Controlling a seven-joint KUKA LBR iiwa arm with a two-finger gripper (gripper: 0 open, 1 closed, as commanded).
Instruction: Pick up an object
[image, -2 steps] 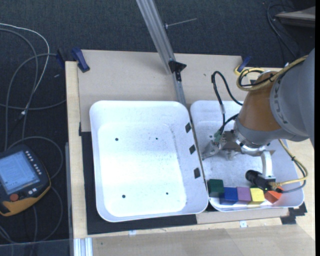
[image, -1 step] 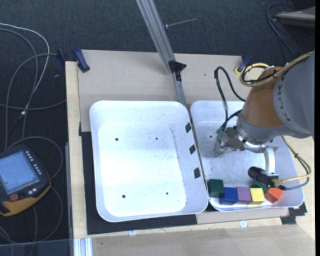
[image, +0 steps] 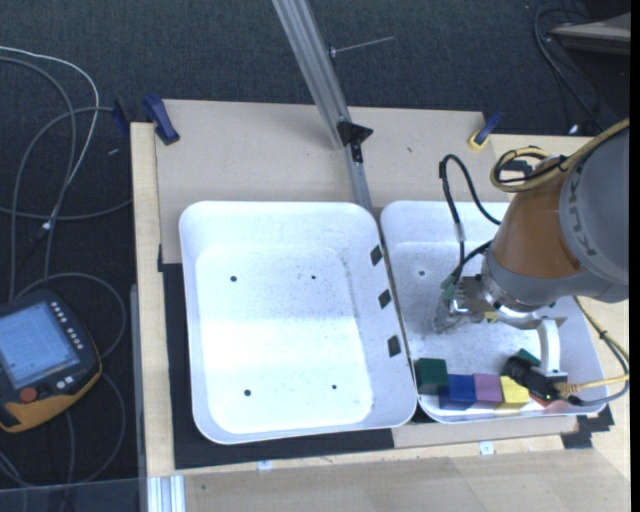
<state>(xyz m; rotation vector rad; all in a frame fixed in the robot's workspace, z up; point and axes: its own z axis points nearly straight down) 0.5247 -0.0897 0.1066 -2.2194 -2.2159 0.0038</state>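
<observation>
- Along the near wall of the right bin (image: 412, 262) sits a row of blocks: green block (image: 432, 374), blue block (image: 460, 389), purple block (image: 487, 387), yellow block (image: 513, 391).
- Farther back in that bin, the gripper (image: 448, 312) hangs over the bare floor, beyond the green block; finger spread too unclear to tell.
- Left of that bin lies the left bin (image: 200, 300).
</observation>
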